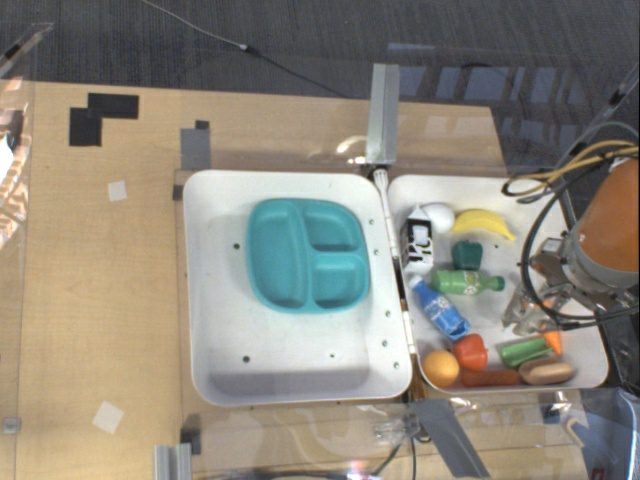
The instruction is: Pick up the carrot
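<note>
Carrot (535,348): right bin (596,373), near front-right corner, beside the bread roll (546,372). Likely light, stiff, slick plastic; you'd grip mid-body, across its width. Gripper (530,313) just above it; spread or pressed together, can't tell.

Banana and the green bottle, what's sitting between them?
In the camera view, a dark green cup-like piece lies between the banana and the green bottle.
</note>
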Controlling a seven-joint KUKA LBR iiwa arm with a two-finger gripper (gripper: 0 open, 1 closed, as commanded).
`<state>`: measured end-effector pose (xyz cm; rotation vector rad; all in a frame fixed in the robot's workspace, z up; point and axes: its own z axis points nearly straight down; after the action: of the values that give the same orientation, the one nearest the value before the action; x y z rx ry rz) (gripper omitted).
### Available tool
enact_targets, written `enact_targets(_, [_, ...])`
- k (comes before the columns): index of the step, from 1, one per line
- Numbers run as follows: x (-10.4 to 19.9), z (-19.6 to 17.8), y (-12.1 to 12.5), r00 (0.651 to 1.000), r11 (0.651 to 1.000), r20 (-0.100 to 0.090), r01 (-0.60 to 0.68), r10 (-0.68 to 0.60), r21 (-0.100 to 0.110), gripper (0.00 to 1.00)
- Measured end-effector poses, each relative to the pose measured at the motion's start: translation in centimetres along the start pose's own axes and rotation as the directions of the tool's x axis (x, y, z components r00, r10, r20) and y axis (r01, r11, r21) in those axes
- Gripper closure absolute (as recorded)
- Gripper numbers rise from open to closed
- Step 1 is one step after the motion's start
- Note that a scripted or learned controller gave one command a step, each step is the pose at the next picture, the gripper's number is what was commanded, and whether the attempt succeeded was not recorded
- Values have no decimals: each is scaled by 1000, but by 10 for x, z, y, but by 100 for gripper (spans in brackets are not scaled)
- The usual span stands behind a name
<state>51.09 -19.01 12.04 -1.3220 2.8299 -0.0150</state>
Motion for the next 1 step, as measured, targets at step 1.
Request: enact_targets(1, [20,21,1,992,992,-4,124,-124,-3,100])
